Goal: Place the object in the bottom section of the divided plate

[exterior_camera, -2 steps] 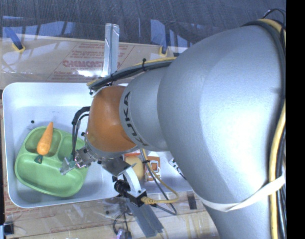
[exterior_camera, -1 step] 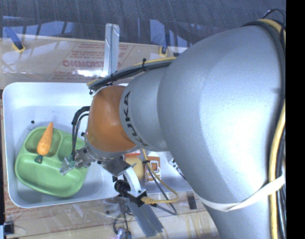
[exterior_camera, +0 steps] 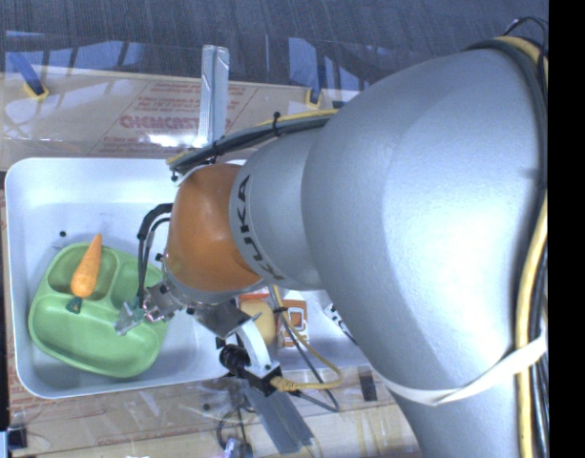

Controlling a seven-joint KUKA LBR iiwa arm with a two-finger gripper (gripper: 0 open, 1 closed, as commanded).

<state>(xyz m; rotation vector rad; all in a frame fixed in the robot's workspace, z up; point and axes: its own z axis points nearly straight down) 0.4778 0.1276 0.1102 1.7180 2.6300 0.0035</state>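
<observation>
Green plastic divided plate (exterior_camera: 92,337) is set in the left shallow white bin (exterior_camera: 44,184). Orange carrot (exterior_camera: 87,266) is laid in its upper-left section, long axis near-vertical, narrow tip uppermost. Gripper (exterior_camera: 139,318) is positioned over the plate's right rim; its opening cannot be told.

We see dark grey ribbed carpet (exterior_camera: 130,3) across the top. Below it lies a bench (exterior_camera: 101,113) under clear plastic sheeting with faint red lettering, blue tape (exterior_camera: 25,72) holding its corners. Soft, even light falls over the white bin (exterior_camera: 30,189) resting there.
</observation>
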